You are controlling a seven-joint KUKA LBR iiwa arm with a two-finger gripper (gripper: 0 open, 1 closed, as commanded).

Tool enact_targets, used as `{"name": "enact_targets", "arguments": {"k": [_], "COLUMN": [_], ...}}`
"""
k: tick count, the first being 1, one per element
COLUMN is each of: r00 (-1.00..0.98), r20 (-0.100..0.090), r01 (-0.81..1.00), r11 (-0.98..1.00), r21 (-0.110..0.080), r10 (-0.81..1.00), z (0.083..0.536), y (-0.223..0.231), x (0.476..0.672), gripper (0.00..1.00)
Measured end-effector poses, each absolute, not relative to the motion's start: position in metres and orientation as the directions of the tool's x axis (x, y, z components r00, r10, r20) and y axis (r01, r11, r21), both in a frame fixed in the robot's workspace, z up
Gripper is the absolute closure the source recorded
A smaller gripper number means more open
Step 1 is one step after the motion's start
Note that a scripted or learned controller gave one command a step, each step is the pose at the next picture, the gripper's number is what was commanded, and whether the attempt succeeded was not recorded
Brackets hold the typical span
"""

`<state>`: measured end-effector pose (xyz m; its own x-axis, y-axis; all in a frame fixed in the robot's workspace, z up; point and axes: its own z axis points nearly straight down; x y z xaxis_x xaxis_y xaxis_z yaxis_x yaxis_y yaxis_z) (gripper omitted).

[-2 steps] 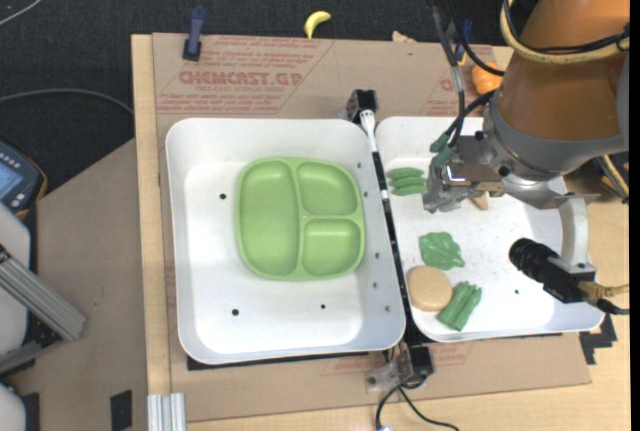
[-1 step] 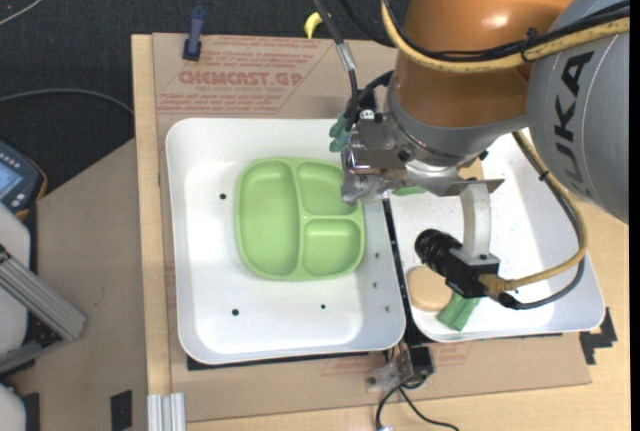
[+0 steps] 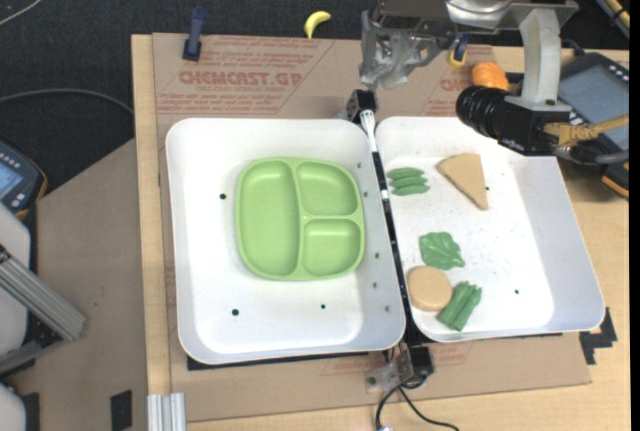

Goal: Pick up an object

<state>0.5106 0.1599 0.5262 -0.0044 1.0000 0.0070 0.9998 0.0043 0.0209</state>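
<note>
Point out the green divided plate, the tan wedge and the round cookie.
green divided plate [image 3: 268, 219]: camera view, floor of its large left compartment.
tan wedge [image 3: 466, 176]: camera view, middle of its top face.
round cookie [image 3: 430, 288]: camera view, centre of its top.

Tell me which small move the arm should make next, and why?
Probably bring the gripper toward the camera and down over the right bin. It hangs above the bins' far edge, holding nothing visible, while the green bean pods and the tan wedge lie nearest in that bin.
</note>
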Motion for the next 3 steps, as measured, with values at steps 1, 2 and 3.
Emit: {"name": "enact_targets", "arguments": {"k": [1, 2, 3], "r00": [-0.005, -0.004, 0.005], "r20": [-0.003, 0.001, -0.002], "r01": [1.000, 1.000, 1.000], "r11": [0.005, 0.004, -0.005], "r21": [-0.012, 0.003, -0.007], "r10": [1.000, 1.000, 1.000], "z": [0.415, 0.431, 0.370], "y": [0.189, 0.189, 0.139], "x": [0.477, 0.480, 0.479], "gripper": [1.00, 1.00, 1.00]}}
